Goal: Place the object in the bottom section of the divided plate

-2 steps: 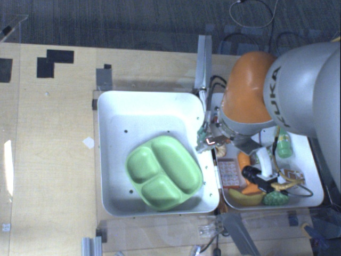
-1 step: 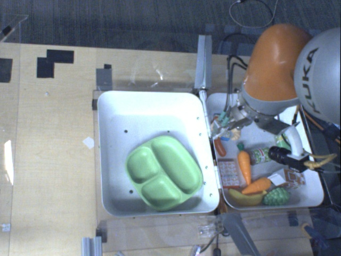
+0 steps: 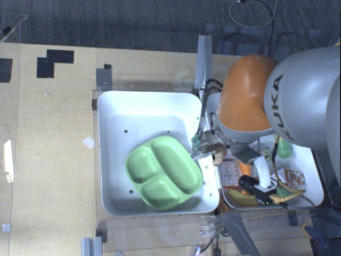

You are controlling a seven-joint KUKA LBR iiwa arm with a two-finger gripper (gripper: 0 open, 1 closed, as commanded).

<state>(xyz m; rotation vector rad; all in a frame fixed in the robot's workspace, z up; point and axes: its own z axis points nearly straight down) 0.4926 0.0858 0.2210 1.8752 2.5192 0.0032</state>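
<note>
While its grip state stays unreadable — hand (image 3: 205,145) beside green divided plate (image 3: 163,172) in left bin (image 3: 114,143).

The light is bright and even. The left white bin (image 3: 109,143) looks shiny and pale, with a soft dark shadow under the green plate (image 3: 162,172). The big grey arm (image 3: 309,100) on the right looks a bit blurry. Small things look fuzzy.
</note>
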